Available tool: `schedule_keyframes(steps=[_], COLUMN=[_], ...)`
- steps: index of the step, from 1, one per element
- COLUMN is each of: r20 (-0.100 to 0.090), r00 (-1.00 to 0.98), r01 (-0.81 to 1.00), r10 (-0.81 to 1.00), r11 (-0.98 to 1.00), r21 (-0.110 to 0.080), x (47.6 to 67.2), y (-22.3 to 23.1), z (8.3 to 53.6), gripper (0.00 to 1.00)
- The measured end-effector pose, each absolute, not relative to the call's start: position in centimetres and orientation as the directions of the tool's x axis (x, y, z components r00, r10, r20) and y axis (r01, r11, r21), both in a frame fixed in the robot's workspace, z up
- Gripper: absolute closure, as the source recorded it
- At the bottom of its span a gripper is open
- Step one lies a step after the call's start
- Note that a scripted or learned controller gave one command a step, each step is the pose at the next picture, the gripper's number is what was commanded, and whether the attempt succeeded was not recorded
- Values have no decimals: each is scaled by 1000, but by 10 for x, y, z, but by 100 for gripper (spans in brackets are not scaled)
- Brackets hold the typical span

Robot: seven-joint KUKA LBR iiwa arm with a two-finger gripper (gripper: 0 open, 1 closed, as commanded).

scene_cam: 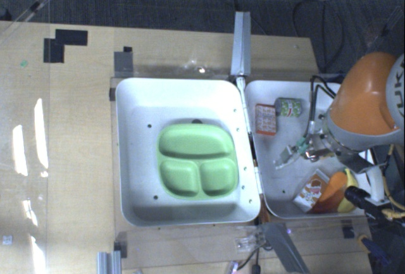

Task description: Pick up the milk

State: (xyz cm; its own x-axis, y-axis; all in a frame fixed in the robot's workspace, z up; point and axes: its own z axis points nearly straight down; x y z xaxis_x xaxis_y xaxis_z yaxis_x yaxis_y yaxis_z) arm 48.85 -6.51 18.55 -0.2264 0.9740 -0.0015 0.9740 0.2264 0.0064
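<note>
Pale wood forms the bench (pixel 63 159), and two shallow white bins sit side by side on it, with dark carpet and loose cables beyond its far edge. Of the pair, the left bin (pixel 136 108) holds a green three-compartment tray (pixel 197 160) lying flat near its middle. Right bin (pixel 269 203): a small red-and-white milk carton (pixel 266 119) lies flat near the bin's far-left corner, its long axis running roughly front to back, just beside a small green can (pixel 289 107) on its side. Near that bin's front edge lie a tilted printed carton (pixel 311 190), an orange piece (pixel 333 189) and something yellow (pixel 347 198). Hanging over the bin's middle, the gripper (pixel 297 152) is well apart from the milk carton; whether its claw is apart or together cannot be told.
</note>
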Motion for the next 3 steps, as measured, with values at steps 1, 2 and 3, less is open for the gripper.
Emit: schedule_keyframes(steps=[1,2,3], r20=[-1,-6,-13], r00=[-392,-581,-580], r01=[920,814,814], r10=[920,814,815], r11=[392,581,580], r21=[4,9,17], x=[488,490,494], y=[-92,-132,-131], z=[152,89,101], gripper=[0,0,100])
